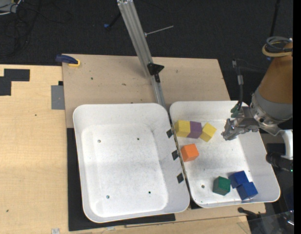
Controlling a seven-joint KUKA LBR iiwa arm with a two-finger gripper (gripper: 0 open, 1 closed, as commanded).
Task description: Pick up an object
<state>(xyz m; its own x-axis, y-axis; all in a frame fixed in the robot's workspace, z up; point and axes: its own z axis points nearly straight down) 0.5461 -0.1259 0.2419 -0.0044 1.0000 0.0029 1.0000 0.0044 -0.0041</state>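
Blocks, six in all, lie in the right bin (267, 177), none lifted. Along the far left of that bin sit a yellow block (182, 128), a purple block (194, 129) touching it, and a second yellow block (207, 132), tilted, just beside the purple one. An orange block (190, 152) rests nearer the camera, close to the divide between bins. Toward the near edge are a green block (221, 185) and two blue blocks (243, 185) pressed together. The gripper (230, 130) hangs over the right side of this bin, right of the tilted yellow block and apart from it; nothing shows between its fingers, and whether they are spread or closed I cannot tell. The left bin (91, 116) sits alongside, touching at the clips.
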